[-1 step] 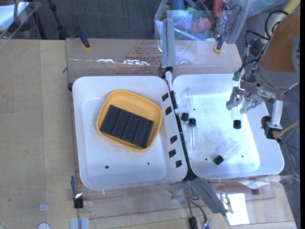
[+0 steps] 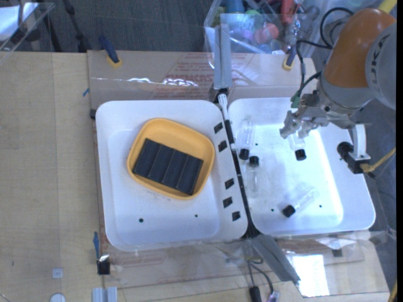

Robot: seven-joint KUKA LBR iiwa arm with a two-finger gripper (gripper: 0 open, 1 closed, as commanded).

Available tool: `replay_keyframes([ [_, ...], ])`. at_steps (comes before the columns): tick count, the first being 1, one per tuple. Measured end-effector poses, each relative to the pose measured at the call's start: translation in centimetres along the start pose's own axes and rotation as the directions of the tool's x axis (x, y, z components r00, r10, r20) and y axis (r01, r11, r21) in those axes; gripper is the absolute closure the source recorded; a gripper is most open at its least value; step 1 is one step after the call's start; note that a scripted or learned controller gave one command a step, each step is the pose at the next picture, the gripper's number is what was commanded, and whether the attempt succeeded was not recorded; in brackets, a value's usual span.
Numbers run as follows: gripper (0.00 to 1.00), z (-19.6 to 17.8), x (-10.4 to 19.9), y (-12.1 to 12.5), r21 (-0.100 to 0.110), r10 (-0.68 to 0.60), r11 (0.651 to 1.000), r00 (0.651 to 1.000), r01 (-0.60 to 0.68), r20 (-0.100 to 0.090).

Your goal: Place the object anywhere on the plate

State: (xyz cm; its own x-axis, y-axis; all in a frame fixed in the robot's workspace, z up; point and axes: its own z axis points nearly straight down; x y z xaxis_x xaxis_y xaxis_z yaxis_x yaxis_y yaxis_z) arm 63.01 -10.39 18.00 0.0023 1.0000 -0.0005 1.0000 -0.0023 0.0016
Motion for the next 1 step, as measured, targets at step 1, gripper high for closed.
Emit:
replay_keyframes([
  [1, 1.00, -0.45, 5.86, -0.07, 0.003, -0.281, 0.960, 0.960, 0.281, -0.003],
])
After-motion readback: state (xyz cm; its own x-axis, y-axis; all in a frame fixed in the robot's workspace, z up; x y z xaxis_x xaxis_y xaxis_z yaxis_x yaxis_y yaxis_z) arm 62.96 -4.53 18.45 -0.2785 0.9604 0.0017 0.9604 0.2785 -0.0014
